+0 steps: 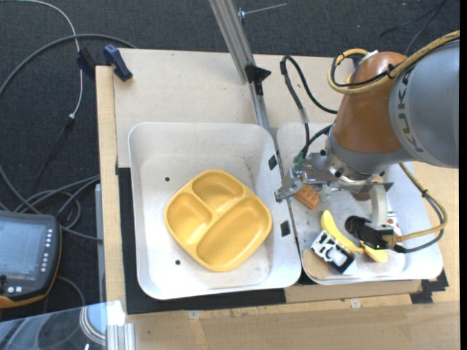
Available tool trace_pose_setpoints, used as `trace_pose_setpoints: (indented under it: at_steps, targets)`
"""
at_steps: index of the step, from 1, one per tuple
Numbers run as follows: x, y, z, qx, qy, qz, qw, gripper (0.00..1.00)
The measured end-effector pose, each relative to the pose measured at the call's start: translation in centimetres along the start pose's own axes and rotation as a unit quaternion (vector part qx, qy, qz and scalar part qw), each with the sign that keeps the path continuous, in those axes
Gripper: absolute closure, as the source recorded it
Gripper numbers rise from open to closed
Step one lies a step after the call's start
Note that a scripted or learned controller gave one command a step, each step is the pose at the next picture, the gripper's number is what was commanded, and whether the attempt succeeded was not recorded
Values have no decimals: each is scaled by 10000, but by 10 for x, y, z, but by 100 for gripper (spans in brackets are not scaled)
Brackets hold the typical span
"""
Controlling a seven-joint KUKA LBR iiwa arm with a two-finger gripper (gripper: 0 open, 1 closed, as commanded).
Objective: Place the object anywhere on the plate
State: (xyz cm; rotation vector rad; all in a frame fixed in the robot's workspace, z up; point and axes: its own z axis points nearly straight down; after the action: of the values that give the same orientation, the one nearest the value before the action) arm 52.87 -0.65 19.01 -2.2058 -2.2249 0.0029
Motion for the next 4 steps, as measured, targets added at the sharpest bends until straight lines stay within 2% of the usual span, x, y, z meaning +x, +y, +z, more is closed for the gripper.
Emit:
trace_pose_setpoints:
  at_steps: [1,2,3,4]
  targets:
    - [-4,1,-13,-31,-8,38,10000,100]
    - [45,-12,-1,-13,-8,13,10000,100]
    - [69,-6,-21,-46,-14,21,10000,100]
    - [92,-12,-27,-43,-15,22,10000,100]
